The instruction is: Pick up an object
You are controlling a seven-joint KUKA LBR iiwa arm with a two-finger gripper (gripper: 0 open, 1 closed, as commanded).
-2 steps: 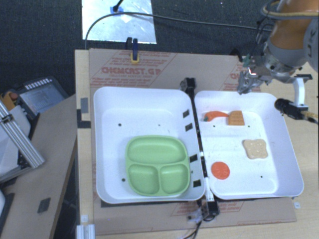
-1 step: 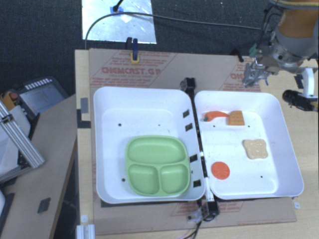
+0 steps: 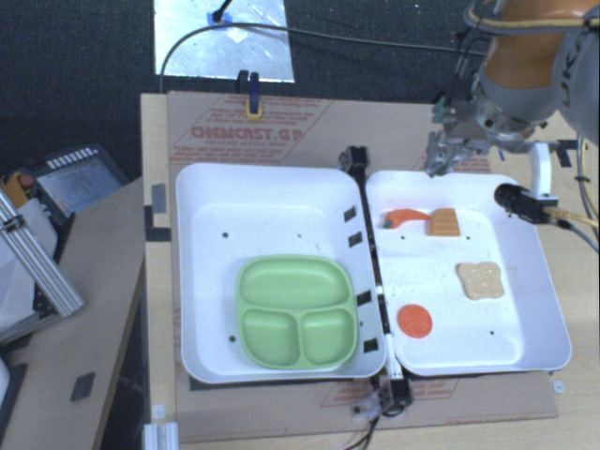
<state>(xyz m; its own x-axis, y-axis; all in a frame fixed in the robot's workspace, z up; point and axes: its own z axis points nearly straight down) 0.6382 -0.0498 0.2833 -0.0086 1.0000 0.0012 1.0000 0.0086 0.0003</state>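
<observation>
- Two white bins side by side on the surface (image 3: 112, 251), a left bin (image 3: 202, 251) and a right bin (image 3: 534, 317), with a row of black clips (image 3: 361, 242) down the seam between them.
- My pincer (image 3: 441, 162) hangs over the back edge of the right bin, near its far left corner, pointing down. It's not touching anything I can make out.
- Can't tell if the pincer tips are apart or together, they're just a dark blur against the cardboard from up here.
- Nothing between the tips as far as this view lets me see.
- Right bin has four small things, all lying flat on the floor of the bin:
  - an orange carrot-shaped piece (image 3: 405, 217) near the back left, closest to my pincer
  - a tan cracker-looking square (image 3: 444, 222) touching or just beside the carrot piece on its right
  - a pale toast-shaped slice (image 3: 480, 280) mid-bin, toward the right
  - a round red-orange disc (image 3: 414, 321) toward the front left, well apart from the others
- Left bin holds a green divided plate (image 3: 296, 311) with three compartments, sitting in the front half.
- Brown printed cardboard (image 3: 281, 125) lies under both bins.
- My arm's orange band (image 3: 539, 7) is up at the top right.
</observation>
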